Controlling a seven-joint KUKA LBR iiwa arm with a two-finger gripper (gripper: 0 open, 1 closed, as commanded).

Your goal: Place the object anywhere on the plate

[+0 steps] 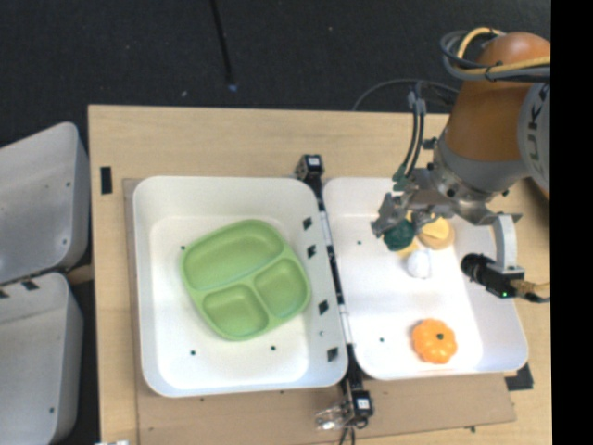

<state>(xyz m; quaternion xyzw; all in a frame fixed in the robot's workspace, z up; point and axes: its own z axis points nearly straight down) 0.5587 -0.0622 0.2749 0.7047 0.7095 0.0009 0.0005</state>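
Right now your pincer (pixel 400 230) sits over the green toy (pixel 400 239), right of center; can't tell its state. Toy looks light, smooth, rounded: grip mid-body. Plate (pixel 243 278) sits left.

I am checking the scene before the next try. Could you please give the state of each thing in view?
Green plate: lies flat in the left bin, three compartments, nothing on it.
Gripper: low over the right bin, at a dark green object.
Yellow object: on the bin floor beside the gripper.
White object: on the bin floor, apart.
Orange pumpkin: upright, near the front wall.
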